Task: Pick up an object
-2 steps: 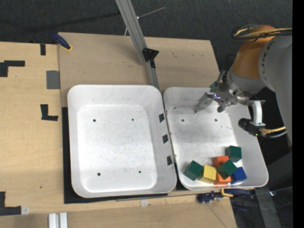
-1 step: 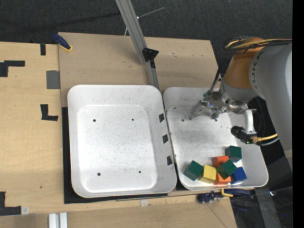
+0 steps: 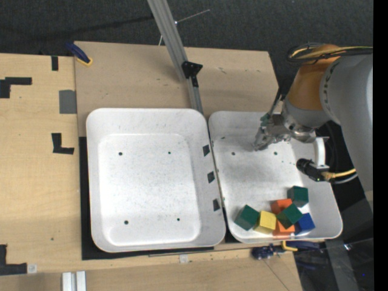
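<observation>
No readable text, label, brand, number or sign stands on anything in the camera view.

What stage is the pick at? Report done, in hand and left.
Done: nothing visibly picked; the blocks all lie clustered in the near corner of the right bin. In hand: the gripper is low over the bin's far end, well away from that cluster, with no block between its fingers. Left: move to the blocks, grasp one and lift it.

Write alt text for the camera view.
The claw hangs over the upper part of the right bin, away from the blocks heaped in that bin's lower corner. The left bin sits beside it.
</observation>
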You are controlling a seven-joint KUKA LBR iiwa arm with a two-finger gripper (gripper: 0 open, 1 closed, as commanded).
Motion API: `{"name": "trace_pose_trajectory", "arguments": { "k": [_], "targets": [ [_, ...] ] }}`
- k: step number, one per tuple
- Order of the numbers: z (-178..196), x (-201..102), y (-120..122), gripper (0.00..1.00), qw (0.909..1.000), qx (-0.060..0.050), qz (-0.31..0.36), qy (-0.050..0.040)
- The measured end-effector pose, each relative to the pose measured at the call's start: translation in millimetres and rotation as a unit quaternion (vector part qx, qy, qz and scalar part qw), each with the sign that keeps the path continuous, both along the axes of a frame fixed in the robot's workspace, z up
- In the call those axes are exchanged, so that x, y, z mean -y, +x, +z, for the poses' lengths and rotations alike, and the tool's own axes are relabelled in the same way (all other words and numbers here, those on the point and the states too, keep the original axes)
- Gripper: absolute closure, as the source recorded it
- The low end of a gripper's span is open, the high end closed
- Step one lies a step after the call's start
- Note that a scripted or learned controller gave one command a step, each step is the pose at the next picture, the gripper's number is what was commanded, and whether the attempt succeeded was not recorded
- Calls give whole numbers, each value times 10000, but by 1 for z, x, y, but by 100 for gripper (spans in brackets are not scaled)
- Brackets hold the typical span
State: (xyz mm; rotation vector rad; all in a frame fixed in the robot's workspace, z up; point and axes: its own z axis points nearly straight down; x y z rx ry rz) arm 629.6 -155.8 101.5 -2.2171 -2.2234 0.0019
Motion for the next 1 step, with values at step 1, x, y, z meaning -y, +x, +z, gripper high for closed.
{"name": "trace_pose_trajectory", "arguments": {
  "k": [1],
  "targets": [
    [47,6,7,100,10000,26,-9,-4]
  ]
}}
